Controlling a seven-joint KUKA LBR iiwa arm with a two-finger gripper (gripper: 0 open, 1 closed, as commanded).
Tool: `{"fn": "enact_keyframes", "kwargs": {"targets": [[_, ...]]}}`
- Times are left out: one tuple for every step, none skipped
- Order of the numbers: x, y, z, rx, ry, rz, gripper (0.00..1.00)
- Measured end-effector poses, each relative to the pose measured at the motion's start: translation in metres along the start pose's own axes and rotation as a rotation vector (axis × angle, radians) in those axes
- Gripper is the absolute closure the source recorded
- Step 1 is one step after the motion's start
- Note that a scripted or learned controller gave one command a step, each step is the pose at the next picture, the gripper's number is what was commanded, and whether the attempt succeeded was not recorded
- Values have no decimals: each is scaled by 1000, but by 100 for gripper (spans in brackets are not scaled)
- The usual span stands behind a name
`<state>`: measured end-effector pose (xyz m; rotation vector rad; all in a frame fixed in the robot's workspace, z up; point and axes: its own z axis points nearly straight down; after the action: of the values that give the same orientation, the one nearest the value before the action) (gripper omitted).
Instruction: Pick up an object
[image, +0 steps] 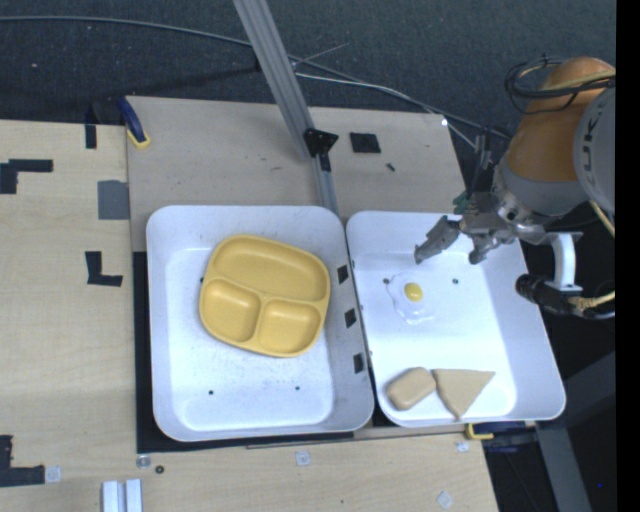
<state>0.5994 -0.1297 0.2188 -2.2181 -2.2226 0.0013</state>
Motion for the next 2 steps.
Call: {"fn": "enact_keyframes", "kwargs": {"targets": [[-7, -6, 48, 4, -1, 2, 0], [2, -8, 95, 5, -1, 1, 0]]}}
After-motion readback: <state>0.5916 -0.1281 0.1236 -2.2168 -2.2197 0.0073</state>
